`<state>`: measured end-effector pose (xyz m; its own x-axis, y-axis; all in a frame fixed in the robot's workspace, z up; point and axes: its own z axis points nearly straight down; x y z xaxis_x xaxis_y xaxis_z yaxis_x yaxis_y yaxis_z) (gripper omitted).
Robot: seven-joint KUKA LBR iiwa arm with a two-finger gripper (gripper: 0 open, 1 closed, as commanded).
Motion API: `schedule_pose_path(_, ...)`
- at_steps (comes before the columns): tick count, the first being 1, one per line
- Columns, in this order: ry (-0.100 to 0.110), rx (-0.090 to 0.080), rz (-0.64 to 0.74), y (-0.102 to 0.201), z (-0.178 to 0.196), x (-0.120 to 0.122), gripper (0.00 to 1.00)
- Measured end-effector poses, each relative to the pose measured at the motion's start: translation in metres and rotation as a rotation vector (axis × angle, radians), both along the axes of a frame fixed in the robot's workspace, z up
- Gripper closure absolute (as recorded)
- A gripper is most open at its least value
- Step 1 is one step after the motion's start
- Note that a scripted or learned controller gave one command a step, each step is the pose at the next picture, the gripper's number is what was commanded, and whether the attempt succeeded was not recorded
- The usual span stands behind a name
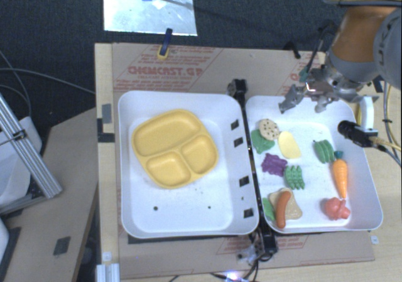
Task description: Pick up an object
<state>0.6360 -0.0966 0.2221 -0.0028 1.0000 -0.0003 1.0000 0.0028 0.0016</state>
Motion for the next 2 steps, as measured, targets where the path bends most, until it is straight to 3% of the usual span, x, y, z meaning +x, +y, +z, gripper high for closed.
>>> schedule_pose_path(1,0.001,-0.001,-0.002,-0.028,-0.090,0.033,0.00)
schedule_pose_path(2,-0.004,0.001,0.006,0.024,-0.034,0.034,0.00)
